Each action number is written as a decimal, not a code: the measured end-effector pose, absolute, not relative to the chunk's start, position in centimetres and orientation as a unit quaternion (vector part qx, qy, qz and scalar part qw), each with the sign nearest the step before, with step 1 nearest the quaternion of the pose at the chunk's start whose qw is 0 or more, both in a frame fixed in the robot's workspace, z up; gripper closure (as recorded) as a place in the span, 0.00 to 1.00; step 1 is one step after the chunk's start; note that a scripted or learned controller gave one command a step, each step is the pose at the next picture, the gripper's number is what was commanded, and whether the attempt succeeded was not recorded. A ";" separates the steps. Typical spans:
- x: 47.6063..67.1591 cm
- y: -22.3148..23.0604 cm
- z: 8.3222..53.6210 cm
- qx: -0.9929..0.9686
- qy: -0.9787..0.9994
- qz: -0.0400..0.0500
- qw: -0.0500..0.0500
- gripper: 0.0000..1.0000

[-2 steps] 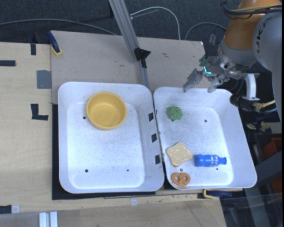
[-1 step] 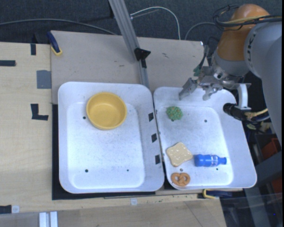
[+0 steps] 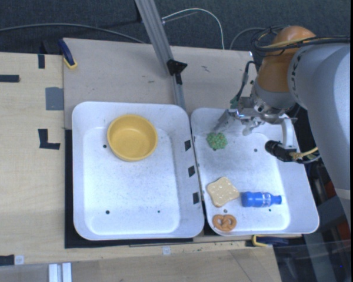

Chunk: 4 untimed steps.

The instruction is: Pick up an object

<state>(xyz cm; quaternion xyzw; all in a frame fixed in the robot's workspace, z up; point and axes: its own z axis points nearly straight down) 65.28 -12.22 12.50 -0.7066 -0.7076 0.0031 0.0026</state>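
The gripper (image 3: 234, 122) sits over the far edge of the right bin (image 3: 294, 207), fingers spread apart with nothing between them; one dark finger (image 3: 222, 121) slants down toward the broccoli floret (image 3: 216, 140), its tip just beside the floret, contact not resolvable.

Right bin contents:
- Broccoli floret: small, green, knobbly, near the far left corner.
- Cracker (image 3: 223, 191): pale tan, roughly square with wavy edges, near the bin's left wall, toward the near side.
- Pretzel (image 3: 225, 222): brown, looped, at the near left corner, just beside the cracker.
- Blue bottle (image 3: 260, 200): lying on its side, cap pointing right, just right of the cracker. Any label is too small to read.

Left bin (image 3: 94, 216): a yellow bowl (image 3: 132, 137), upright, near the far edge.

No legible writing on any object.
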 end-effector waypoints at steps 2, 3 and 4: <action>65.3 -12.0 9.8 -0.706 -0.708 0.001 0.001 1.00; 65.3 -12.9 14.8 -0.707 -0.708 -0.001 -0.001 1.00; 66.2 -12.8 19.4 -0.706 -0.708 -0.001 -0.002 1.00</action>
